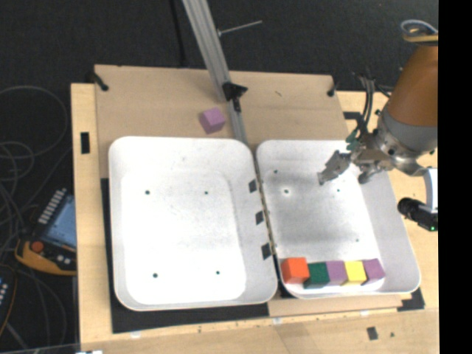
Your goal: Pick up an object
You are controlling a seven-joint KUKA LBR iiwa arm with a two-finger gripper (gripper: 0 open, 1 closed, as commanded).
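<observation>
Camera view: gripper [341, 162] above right bin's [391, 212] upper part, fingers spread, nothing btwn them. Five small cubes in row at front wall: orange [296, 269], green [318, 273], purple [336, 271], yellow [355, 271], purple [373, 268]. Lilac cube [212, 120] on cardboard behind left bin [125, 198].

The arm [414, 87] at the right of the frame is a thick rounded body, orange across its broad upper band and grey beneath it toward the wrist. Thin dark cables run along its left side by a small greenish fitting. The gripper [333, 169] is grey metal, narrow and angular beside the bulky wrist.
</observation>
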